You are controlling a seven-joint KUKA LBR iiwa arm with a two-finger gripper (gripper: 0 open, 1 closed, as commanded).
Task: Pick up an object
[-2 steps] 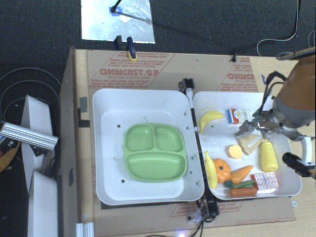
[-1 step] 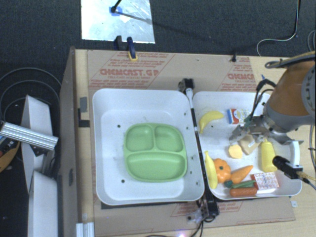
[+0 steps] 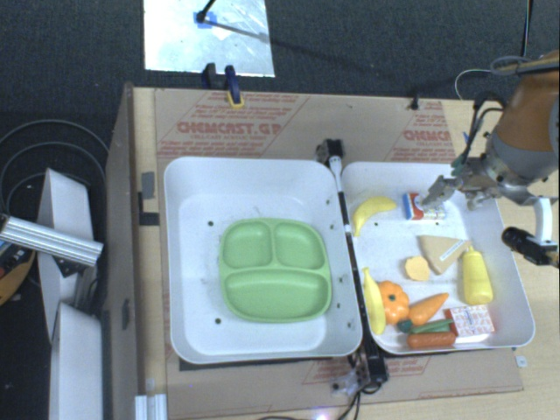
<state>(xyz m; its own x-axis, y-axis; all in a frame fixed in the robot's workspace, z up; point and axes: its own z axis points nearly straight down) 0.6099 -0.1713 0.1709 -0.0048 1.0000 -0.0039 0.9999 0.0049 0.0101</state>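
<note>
Plastic toy food crowded the right bin point(image 3: 523, 315); the gripper point(image 3: 430, 201), finger state untellable, risked nudging the banana point(image 3: 374, 211).

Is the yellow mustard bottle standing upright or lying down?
Lying down: the yellow mustard bottle rests lengthwise on the right bin's floor, its cap end pointing towards the cheese wedge.

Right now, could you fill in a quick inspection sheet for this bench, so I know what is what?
Surface: cardboard-covered bench bearing two white bins.
Job's things: right bin holds bananas, yellow bottle, carrot, small pumpkin, small box.
Clutter: green divided plate in left bin.
Hand: hand low over right bin's far side, beside a small red-and-blue item.
Cables: black loops at left.
Surroundings: dark floor, shiny sheet.
</note>
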